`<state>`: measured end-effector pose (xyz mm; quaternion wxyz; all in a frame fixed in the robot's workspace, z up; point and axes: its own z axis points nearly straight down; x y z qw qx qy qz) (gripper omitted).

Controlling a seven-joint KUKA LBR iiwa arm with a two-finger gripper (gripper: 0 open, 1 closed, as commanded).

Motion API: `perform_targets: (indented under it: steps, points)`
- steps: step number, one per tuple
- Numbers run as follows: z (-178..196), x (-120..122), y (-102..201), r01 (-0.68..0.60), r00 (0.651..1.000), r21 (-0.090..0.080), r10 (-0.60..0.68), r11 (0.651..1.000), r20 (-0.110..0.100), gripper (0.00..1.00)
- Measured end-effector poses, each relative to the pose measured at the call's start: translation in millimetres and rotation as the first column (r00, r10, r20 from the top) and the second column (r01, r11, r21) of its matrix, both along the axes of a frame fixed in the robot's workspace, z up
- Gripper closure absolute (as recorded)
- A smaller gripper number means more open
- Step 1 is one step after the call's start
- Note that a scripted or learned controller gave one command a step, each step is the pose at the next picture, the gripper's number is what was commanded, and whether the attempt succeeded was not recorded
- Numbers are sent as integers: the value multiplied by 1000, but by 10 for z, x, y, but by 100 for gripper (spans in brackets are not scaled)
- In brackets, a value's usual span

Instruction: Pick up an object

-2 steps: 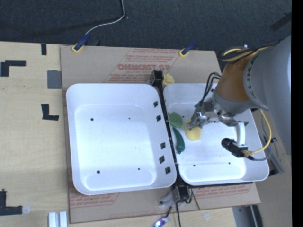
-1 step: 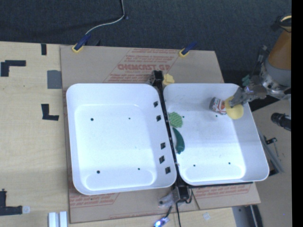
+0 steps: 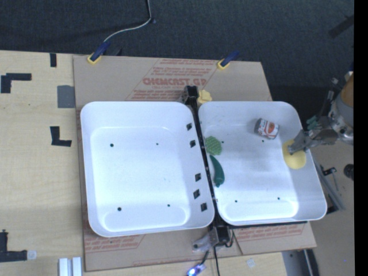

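The right bin (image 3: pixel 259 211) holds a small red, white and grey can (image 3: pixel 266 129) near its far right corner. A yellow rounded object (image 3: pixel 296 160) lies against the right wall. A light green piece (image 3: pixel 213 145) and a dark green curved piece (image 3: pixel 218 172) sit by the left wall. My gripper (image 3: pixel 296 147) reaches in over the right rim, with its tip just above or touching the yellow object. The view does not show whether the object is held.
The left bin (image 3: pixel 138 211) stands beside the right one, and black clips (image 3: pixel 198 177) run along the shared rim. Both bins rest on a cardboard sheet (image 3: pixel 172 79) on the bench. The arm's body (image 3: pixel 339 119) hangs at the right edge.
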<state>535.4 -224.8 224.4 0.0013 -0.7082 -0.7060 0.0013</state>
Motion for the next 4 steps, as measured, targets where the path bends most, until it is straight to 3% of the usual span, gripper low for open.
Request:
perform_targets:
  steps: [1,2,3,4]
  points:
    - [1390,-215,-1,-4,1000,-7,4,1000,18,100]
    - [2878,-496,3,-4,1000,-8,4,1000,21,100]
    - [3122,-514,50,-4,1000,-2,5,1000,7,100]
    - [3105,-515,46,-3,1000,-1,3,1000,4,0]
